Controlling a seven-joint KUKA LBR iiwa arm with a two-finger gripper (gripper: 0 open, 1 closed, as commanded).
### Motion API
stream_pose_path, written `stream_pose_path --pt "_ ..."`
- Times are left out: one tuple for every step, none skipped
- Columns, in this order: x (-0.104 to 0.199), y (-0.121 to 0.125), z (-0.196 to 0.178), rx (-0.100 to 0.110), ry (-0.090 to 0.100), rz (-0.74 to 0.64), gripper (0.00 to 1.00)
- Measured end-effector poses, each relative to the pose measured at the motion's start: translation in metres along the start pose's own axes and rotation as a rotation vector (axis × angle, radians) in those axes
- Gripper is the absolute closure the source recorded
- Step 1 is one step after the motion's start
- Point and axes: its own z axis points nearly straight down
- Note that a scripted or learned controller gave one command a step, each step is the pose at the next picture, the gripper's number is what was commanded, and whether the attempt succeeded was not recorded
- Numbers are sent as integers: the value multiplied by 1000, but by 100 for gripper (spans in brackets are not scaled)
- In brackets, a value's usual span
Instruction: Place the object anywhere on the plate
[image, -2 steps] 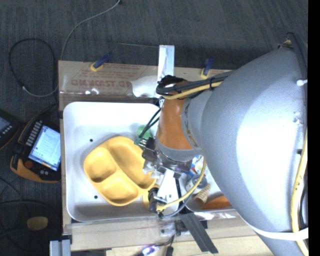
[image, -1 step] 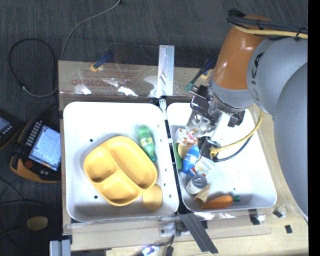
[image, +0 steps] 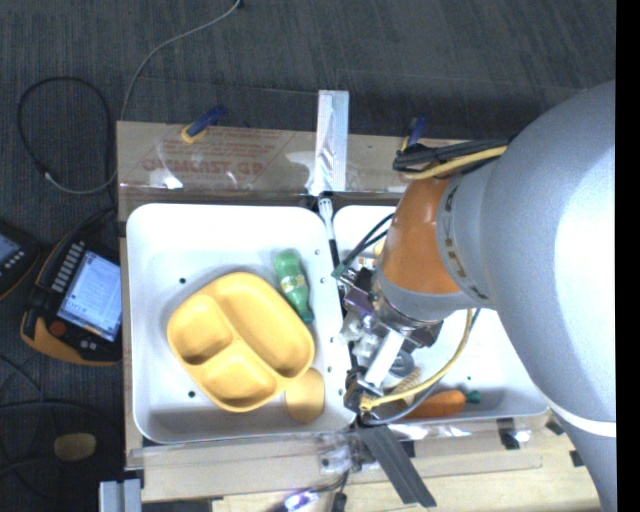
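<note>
A yellow divided plate (image: 240, 340) lies in the left bin (image: 150, 270). A green bottle (image: 292, 281) rests against the plate's far right edge, and a tan cup (image: 306, 396) sits at its near right corner. An orange carrot (image: 438, 404) lies near the front of the right bin (image: 500, 385). My gripper (image: 368, 372) hangs low over the right bin's left side, close to the wall between the bins, just left of the carrot. The wrist and cables hide its fingers.
The grey arm with its orange band (image: 425, 250) covers much of the right bin. A clear divider strip (image: 331, 140) stands at the back between the bins. A teach pendant (image: 80, 300) lies on the floor to the left.
</note>
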Motion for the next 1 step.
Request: stream_pose_path --pt "72 65 -1 -3 -3 -75 100"
